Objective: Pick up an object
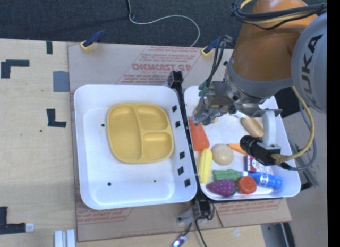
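over the right bin (287, 134), gripper (204, 114) hung above an orange carrot (199, 137) beside corn (205, 165), likely lined up for a grab; open or closed, impossible to tell.

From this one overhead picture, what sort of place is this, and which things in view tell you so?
Probably a robotics lab bench set up for picking trials. A KUKA arm with its gripper reaches over two white bins; the right one holds toy food, the left a yellow divided plate, all on clamped cardboard.
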